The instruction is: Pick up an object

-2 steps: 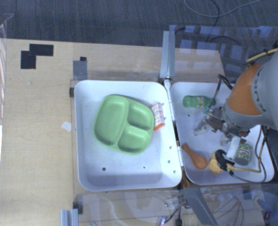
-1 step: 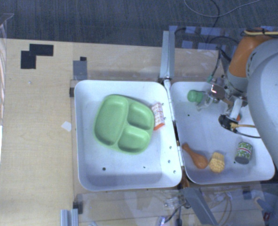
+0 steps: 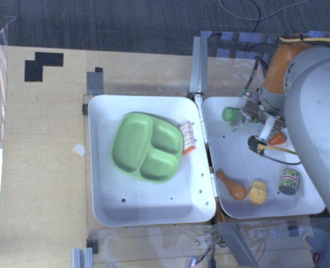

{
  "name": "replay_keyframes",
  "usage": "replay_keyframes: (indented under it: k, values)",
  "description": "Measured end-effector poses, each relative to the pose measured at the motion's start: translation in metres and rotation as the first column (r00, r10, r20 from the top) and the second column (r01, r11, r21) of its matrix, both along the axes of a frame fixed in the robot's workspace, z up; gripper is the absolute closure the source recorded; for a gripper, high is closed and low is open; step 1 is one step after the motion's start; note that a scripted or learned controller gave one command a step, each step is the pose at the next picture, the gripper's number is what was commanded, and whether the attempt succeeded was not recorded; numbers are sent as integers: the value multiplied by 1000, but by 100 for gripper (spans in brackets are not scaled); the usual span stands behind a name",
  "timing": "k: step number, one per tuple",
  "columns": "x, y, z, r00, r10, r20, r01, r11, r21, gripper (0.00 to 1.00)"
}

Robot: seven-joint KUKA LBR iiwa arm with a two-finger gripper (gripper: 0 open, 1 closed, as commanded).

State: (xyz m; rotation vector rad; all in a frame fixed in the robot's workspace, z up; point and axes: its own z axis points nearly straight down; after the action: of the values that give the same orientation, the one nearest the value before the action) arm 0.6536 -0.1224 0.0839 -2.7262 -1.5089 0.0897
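My gripper [image 3: 247, 114] hangs low over the far part of the right bin [image 3: 237, 161], just right of a small green ball [image 3: 229, 114] that lies near the bin's back left corner. The ball sits beside the gripper, and I cannot see it between the fingers. An orange piece [image 3: 277, 139] pokes out beside the arm, partly hidden. Nearer the front lie a brown drumstick [image 3: 232, 185], a yellow corn cob [image 3: 257, 192] and a small green-labelled can [image 3: 289, 181].
The left bin [image 3: 106, 200] holds a green divided plate [image 3: 147, 146] with a small white and red packet [image 3: 187, 136] at its right rim. The big grey arm [image 3: 315, 116] covers the right bin's right side.
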Motion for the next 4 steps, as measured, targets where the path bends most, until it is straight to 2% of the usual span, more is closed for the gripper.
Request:
replay_keyframes:
  k: [1,2,3,4]
  values:
    - [-1,15,-1,931,-363,-20,363,932,-5,0]
    - [-48,39,4,775,-629,65,630,777,11,0]
    - [-2,39,5,755,-655,32,656,755,-10,0]
    - [6,42,19,762,-645,58,645,764,7,100]
